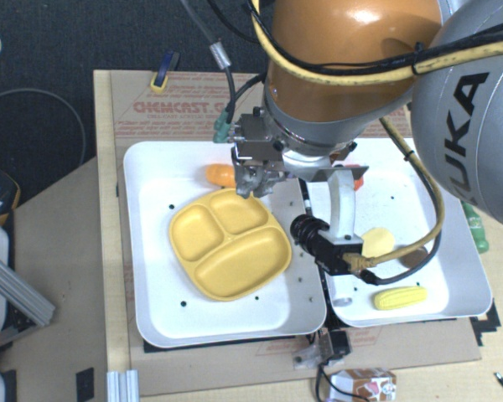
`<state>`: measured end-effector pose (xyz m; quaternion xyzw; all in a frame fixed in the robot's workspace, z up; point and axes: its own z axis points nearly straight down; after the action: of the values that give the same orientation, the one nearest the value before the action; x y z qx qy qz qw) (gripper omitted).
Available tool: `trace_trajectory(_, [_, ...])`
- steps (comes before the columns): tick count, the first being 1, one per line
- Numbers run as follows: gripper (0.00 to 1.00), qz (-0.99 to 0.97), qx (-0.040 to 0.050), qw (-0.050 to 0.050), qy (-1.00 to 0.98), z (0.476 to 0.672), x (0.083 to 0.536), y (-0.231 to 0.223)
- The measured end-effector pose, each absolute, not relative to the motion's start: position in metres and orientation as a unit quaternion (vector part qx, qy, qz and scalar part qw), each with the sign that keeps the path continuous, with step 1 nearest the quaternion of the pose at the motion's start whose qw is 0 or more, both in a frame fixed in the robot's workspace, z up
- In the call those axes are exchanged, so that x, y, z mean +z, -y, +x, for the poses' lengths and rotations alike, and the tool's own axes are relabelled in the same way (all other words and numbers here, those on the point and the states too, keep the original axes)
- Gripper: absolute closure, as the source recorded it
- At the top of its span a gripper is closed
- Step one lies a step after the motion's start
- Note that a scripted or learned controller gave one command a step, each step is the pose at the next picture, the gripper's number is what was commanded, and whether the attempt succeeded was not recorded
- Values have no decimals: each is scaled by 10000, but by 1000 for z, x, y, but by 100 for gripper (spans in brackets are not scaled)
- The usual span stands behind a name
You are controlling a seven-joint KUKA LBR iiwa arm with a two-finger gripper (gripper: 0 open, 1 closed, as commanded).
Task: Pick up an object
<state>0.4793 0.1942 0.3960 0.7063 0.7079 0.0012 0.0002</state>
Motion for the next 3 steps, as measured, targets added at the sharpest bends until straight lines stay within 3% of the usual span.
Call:
trace_trajectory(1, [100,7086,-55,-24,-7056,478,303,-168])
trace_trajectory(2, [100,7070,20,9,-7073,480,341,-169])
trace_trajectory(3, [100,7091,-63,-30,-7050,478,236,-131])
